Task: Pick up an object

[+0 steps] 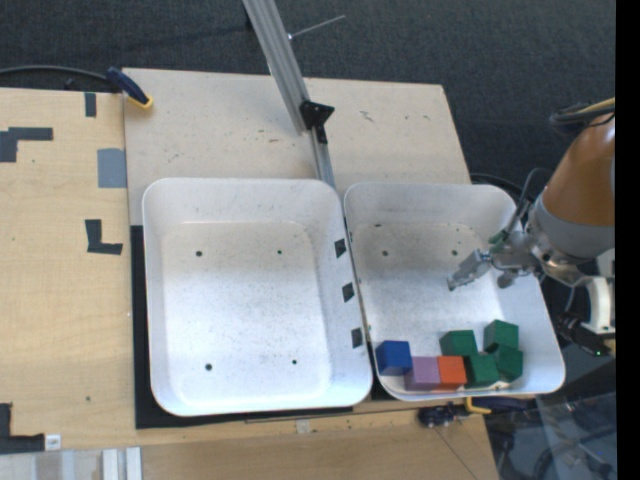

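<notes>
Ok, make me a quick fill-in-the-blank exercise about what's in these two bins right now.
1. All the blocks lie in the ____ bin as the camera sees it.
2. The block nearest the divider between the bins is ____.
3. Between the purple block and the green blocks sits an ____ block.
4. The gripper hangs over the ____ bin.

Missing words: right; blue; orange; right

Two white bins sit side by side on the bench: a left bin (160, 268) and a right bin (420, 208).

The blocks are bunched along the right bin's near edge, toward its near right corner. There is one blue block (394, 356), one purple block (426, 371) and one orange block (452, 370). The green blocks (487, 352) are packed together, touching, so their number is hard to fix; there seem to be about four.
</notes>
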